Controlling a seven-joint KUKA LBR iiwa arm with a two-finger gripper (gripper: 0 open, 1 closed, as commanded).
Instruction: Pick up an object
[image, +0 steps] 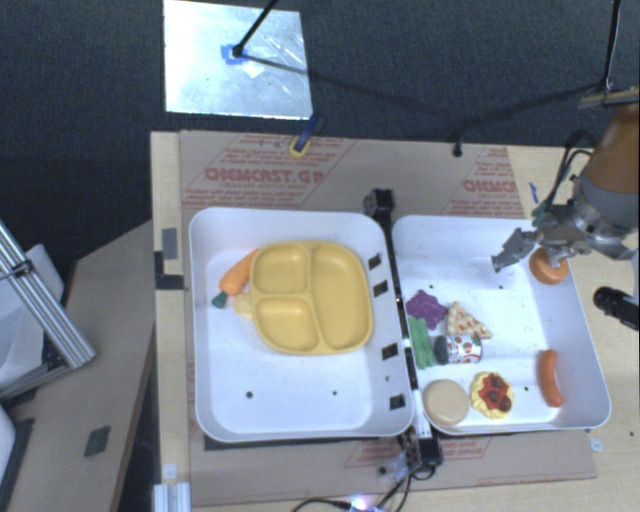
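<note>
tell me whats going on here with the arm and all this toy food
A grey robot arm reaches in from the right, its gripper over the upper part of the right bin, next to an orange round piece by the rim. Nothing shows between its fingers. Toy food lies lower in that bin: a pizza slice, a sausage, a bun. The left bin holds a yellow divided plate and a carrot.

Divided plate (305, 297) in left bin (215, 400)

Smooth glossy plastic is seen in the bins (300, 420) and yellow tray (305, 297), matt cardboard (270, 170) beneath them.
</note>
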